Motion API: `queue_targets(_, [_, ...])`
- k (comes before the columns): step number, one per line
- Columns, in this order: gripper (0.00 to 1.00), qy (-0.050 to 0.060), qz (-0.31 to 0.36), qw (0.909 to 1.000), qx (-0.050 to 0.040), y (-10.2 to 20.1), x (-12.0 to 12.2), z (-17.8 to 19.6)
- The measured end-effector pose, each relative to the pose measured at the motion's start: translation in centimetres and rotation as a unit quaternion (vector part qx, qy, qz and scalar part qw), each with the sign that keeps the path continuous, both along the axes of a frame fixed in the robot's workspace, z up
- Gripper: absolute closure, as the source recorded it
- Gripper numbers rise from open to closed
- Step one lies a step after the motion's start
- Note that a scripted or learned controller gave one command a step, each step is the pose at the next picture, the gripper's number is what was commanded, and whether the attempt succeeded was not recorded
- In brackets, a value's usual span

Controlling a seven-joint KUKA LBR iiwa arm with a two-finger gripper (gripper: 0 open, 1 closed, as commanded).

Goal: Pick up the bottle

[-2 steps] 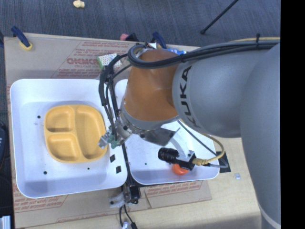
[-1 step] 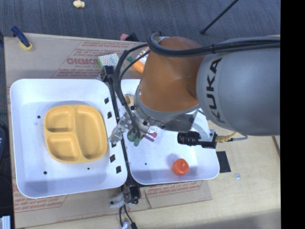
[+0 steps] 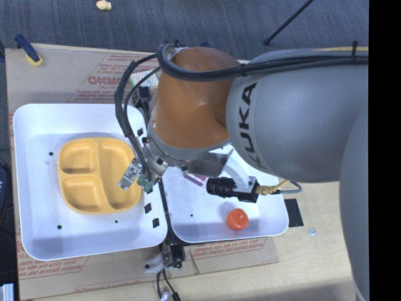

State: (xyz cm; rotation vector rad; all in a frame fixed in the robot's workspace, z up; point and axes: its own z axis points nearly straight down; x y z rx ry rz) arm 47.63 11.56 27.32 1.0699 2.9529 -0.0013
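Arm is reaching across both bins, end effector (image 3: 135, 177) hanging over the right edge of the yellow divided plate (image 3: 88, 174) in the left bin (image 3: 25, 168). Can't tell if it's open or closed; nothing is showing in its grasp.

I'm not seeing a clear bottle. Two candidates, both in the right bin (image 3: 276, 223): an orange round thing (image 3: 237, 219) sitting near the front wall, and a pink sliver (image 3: 194, 178) peeking out from under the wrist. Arm is hiding most of that bin.

Handling guess: small plastic bottle, so it's likely light, stiff and smooth, and will be rolling if lying down. I'm suggesting a grip across the body, not the cap.

In the way: the end effector is sitting over the wrong bin, with the wall between the bins to clear. The orange thing is lying close to the bin wall, so room is looking tight on that side. The plate is looking irrelevant. A blue clamp (image 3: 29, 49) is sitting at the worktop's far corner, well clear.
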Motion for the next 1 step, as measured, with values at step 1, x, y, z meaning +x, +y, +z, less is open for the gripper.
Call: queue_targets(1, [1.0, 0.0, -0.032, 0.9995, 0.0, 2.5, 0.0, -0.11])
